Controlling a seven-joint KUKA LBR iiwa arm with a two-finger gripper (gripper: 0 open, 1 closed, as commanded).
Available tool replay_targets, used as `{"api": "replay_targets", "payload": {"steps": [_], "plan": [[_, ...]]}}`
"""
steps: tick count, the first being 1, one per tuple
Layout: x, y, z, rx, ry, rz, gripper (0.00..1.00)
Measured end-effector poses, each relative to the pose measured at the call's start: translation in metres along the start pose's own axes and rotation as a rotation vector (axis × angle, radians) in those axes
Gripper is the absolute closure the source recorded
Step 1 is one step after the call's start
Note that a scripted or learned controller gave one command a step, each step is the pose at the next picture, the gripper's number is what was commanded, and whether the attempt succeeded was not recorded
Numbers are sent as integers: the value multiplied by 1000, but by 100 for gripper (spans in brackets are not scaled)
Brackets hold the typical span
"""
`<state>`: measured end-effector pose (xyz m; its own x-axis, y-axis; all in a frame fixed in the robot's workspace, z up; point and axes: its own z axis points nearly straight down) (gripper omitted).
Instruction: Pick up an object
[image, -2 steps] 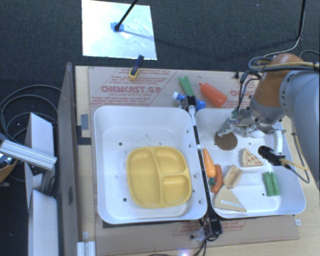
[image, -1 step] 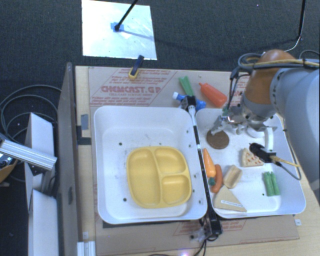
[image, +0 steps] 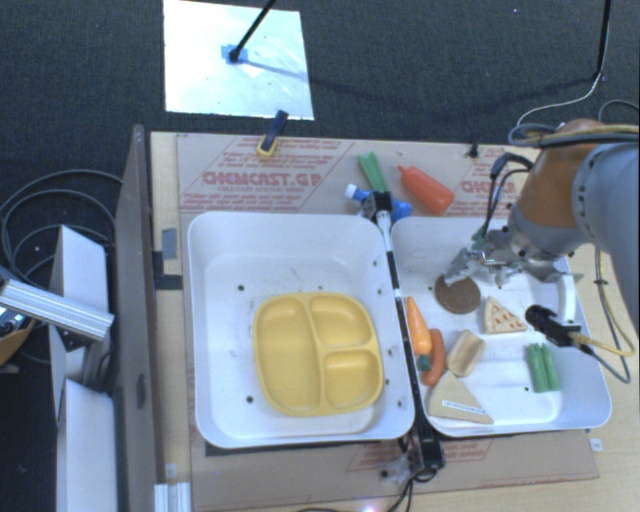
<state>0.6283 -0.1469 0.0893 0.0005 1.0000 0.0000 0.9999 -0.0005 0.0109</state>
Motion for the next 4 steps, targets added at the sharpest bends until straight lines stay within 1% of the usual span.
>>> {"api": "replay_targets", "payload": {"steps": [1, 2, 3, 4], "plan": [[50, -78, -2, -5, -3, 1, 0], [-15, 37, -58, -8, -8, -4, 0], [-1, -41, -24, 18, 2, 0, 0], [34, -84, -10, 14, 2, -2, 0]]}}
